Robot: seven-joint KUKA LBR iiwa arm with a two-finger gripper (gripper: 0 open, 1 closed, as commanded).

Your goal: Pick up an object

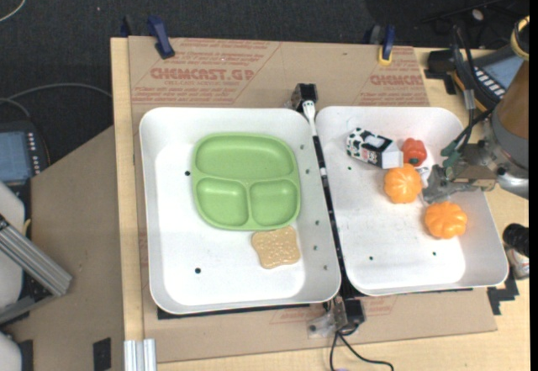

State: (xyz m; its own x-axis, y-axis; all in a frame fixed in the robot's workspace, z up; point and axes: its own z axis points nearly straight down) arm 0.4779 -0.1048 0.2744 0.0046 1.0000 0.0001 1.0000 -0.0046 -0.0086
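- We see the gripper (436, 187) low in the right bin (370, 235), between two orange pumpkins; whether it grips anything we cannot tell.
- One pumpkin (403, 183) sits just left of it, the other pumpkin (445, 219) just below.
- A black-and-white cow toy (367, 146) and a red object (414, 149) lie further up.
- The left bin (168, 218) bears a green divided plate (246, 180) and a tan cracker (276, 248).
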